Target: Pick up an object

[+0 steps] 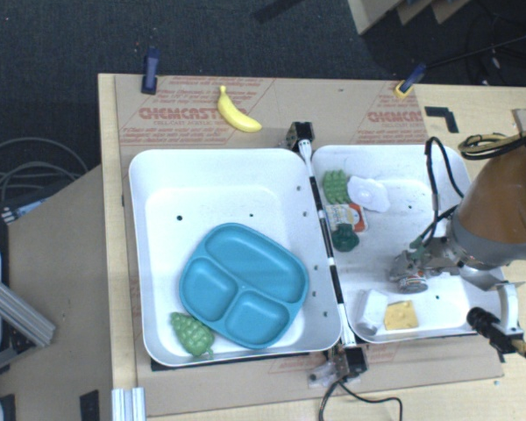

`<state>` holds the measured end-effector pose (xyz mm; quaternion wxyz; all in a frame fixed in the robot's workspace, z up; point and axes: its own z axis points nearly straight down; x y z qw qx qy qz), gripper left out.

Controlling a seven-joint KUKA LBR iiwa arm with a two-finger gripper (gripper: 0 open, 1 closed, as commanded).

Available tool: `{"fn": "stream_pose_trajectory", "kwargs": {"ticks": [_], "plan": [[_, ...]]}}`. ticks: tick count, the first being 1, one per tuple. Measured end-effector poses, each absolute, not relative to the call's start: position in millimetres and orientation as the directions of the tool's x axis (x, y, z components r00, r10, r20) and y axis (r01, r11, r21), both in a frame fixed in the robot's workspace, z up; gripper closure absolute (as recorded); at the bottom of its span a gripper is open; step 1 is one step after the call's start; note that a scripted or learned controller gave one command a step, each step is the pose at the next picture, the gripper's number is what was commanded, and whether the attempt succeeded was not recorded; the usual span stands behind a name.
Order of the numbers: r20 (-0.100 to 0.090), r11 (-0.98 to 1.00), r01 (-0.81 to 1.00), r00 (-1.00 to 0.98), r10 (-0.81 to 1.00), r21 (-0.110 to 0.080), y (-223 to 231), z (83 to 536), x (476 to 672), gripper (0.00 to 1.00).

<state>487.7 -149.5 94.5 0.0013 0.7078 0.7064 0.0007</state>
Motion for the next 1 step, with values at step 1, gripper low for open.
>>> {"fn": "stream_pose_trajectory", "kwargs": {"ticks": [1], "plan": [[0.001, 0.003, 1.000, -0.003, 1.000, 0.003, -65.1, 185.6, 566.1, 1.00]]}}
